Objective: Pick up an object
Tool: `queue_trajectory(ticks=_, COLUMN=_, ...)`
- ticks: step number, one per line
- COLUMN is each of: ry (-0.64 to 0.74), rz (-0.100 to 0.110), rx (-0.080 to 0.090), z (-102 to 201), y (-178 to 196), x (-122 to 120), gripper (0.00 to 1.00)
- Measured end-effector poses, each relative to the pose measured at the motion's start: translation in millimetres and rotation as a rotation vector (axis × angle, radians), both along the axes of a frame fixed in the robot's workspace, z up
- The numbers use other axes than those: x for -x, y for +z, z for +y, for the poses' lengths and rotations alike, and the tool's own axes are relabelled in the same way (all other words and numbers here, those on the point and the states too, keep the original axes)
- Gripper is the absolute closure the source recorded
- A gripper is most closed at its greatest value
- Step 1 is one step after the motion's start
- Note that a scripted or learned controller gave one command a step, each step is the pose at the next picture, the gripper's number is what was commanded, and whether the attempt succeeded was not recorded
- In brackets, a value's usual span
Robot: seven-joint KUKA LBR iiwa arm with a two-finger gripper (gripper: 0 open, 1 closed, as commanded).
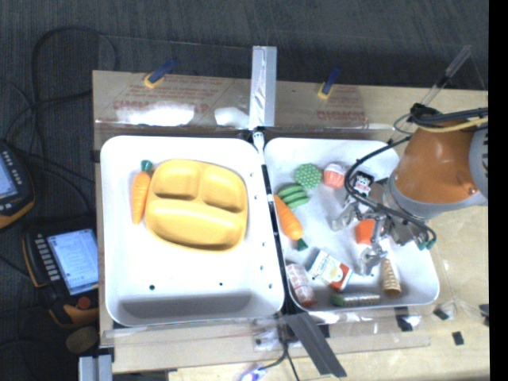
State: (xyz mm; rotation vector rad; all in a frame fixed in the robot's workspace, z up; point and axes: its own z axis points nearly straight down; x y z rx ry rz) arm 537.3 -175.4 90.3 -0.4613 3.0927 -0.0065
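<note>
Orange toy [364, 230] sits between the end effector [363, 235] fingers, mid right bin [413, 292], clear of its walls.

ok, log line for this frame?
hand over right bin | at small orange item | grasp unconfirmed | left bin: yellow tray, carrot

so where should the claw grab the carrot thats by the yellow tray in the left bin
Probably around the middle of the carrot, coming straight down from above. It lies flat and lengthwise along the bin's left wall, green top toward the back, with the yellow tray close on its other side. The gaps beside it look narrow, so its free lower tip may be easier.
</note>
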Motion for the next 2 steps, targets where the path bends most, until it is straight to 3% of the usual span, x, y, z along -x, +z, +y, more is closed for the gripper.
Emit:
queue_trajectory(ticks=1, ry=-0.038, rz=0.004, rx=0.000, z=8, y=-1, x=-14, gripper=0.00)
queue_trajectory(ticks=2, ry=-0.038, rz=-0.002, rx=0.000, z=9, y=10, x=-16, gripper=1.00)
